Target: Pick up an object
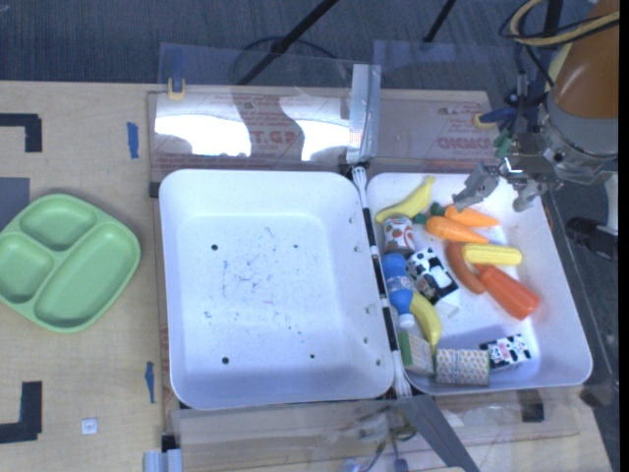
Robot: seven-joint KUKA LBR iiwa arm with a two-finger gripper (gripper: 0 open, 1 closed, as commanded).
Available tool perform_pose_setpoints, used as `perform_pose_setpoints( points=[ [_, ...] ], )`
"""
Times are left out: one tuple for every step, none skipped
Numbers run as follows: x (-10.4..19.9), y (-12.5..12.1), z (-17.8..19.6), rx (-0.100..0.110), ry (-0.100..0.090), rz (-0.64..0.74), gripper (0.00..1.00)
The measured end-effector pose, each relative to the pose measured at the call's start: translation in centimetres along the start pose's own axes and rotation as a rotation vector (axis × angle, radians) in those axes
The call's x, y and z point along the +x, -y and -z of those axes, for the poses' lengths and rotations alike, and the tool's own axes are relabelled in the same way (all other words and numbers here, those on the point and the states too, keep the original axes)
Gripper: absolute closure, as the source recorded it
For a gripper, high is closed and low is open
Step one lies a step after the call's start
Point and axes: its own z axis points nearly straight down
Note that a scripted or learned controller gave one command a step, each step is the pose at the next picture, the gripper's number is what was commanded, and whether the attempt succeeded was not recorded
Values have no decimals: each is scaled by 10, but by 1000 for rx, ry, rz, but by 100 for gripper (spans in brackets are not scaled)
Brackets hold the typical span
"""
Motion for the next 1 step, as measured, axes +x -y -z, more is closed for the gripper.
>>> perform_pose_setpoints(
  points=[
    [-36,-41,-83,-1,0,89,0]
  ],
)
